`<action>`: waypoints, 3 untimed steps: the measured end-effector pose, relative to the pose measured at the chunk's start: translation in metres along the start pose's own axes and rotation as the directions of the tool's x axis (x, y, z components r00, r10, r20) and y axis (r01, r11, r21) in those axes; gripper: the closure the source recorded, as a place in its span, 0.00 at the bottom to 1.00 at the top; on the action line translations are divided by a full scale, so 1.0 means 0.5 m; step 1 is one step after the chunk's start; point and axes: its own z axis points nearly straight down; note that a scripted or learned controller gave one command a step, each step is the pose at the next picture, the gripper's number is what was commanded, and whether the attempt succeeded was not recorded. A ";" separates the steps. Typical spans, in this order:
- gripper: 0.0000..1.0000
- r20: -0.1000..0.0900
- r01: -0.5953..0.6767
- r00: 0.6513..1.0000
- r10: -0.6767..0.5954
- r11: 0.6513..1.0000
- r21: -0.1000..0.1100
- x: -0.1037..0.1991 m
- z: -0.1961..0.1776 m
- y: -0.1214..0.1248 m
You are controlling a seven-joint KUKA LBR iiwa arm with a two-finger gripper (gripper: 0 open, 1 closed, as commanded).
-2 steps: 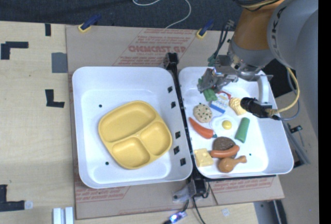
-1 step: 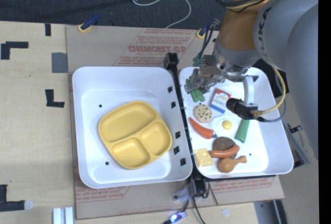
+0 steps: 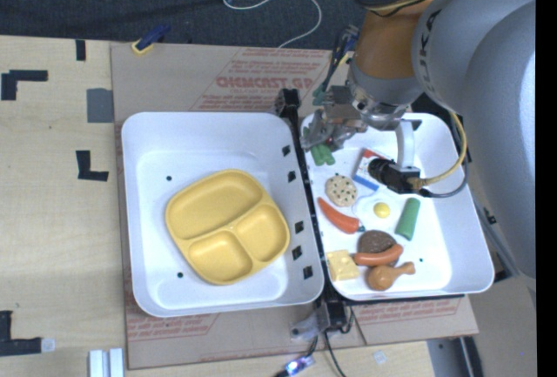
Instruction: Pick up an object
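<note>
Toy drumstick [image 3: 389, 275] beside cheese [image 3: 342, 265], sausage [image 3: 379, 257], green cucumber [image 3: 407, 218].

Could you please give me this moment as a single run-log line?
arm: over right bin | gripper: low at bin's far-left corner, above green piece | grasp: none visible | yellow tray: in left bin

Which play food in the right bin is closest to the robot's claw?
The small dark green piece at the bin's top left, right under the gripper. The cookie, chili and drumstick lie farther down.
</note>
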 end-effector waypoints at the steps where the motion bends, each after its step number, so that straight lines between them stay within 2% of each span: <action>1: 1.00 0.000 0.000 1.000 0.000 1.000 0.000 0.029 -0.007 0.001; 2: 1.00 0.002 -0.002 1.000 0.002 1.000 0.002 0.015 0.004 -0.028; 3: 1.00 0.000 -0.001 1.000 0.001 1.000 0.000 0.022 -0.018 -0.028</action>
